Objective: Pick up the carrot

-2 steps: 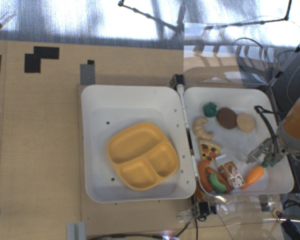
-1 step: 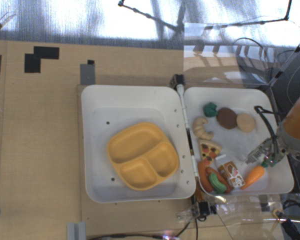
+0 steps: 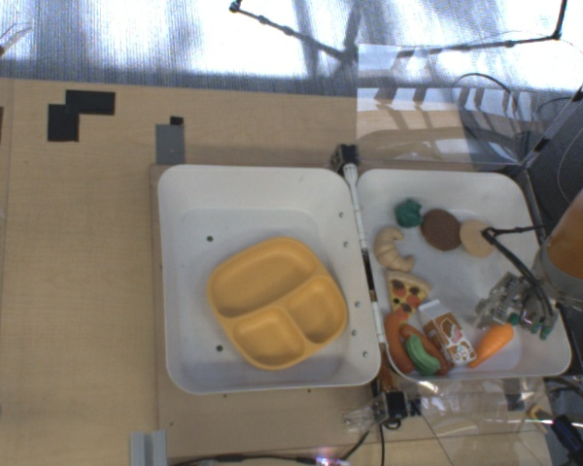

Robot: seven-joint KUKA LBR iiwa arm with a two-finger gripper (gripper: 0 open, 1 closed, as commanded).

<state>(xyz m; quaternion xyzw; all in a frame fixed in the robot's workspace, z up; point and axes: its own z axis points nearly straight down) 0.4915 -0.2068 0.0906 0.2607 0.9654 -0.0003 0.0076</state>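
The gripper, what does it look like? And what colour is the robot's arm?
The gripper is a small silvery-grey metal piece with little green and dark bits on it, too small to make out clearly. A thin black cable runs along to it. Above it the arm shows a rounded orange band with grey beneath.

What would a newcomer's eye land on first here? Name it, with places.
First the yellow plate, alone in the left bin, with three compartments. Next the toy food crowded in the right bin, with the orange carrot near its front right corner. The gripper sits just above the carrot, at the view's right.
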